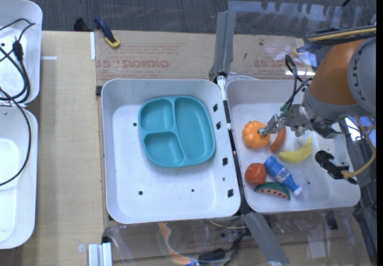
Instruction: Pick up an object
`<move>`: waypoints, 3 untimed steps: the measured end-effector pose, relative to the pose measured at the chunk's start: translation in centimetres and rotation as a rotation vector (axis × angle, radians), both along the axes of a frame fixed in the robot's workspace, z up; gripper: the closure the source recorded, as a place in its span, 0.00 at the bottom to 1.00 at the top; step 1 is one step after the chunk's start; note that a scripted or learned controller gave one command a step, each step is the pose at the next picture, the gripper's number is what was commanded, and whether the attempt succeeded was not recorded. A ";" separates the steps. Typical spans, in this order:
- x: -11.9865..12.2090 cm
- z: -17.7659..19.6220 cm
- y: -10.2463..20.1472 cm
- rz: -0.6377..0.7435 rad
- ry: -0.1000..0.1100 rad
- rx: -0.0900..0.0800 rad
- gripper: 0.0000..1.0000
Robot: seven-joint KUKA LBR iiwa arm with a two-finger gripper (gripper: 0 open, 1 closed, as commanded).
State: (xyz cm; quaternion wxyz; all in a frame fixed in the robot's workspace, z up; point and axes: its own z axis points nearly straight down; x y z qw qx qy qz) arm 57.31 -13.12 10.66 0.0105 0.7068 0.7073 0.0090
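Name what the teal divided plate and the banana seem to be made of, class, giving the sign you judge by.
Teal divided plate: probably moulded plastic, matte; one even colour, with rounded rims between its three compartments.
Banana: likely a plastic toy; flat, uniform yellow and smooth. Real fruit cannot be ruled out at this size.

In the right bin (335,194) you have five small objects. An orange pumpkin (254,135) lies at the far left, a reddish carrot-like piece (277,139) just beside it on the right. A yellow banana (297,151) lies right of those. Nearer: a red tomato (255,172), a blue bottle (281,175) tilted on its side, and a watermelon slice (273,191) at the near edge.
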 end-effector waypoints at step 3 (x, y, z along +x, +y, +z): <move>-1.5 0.0 2.7 -0.006 -0.006 -0.007 0.00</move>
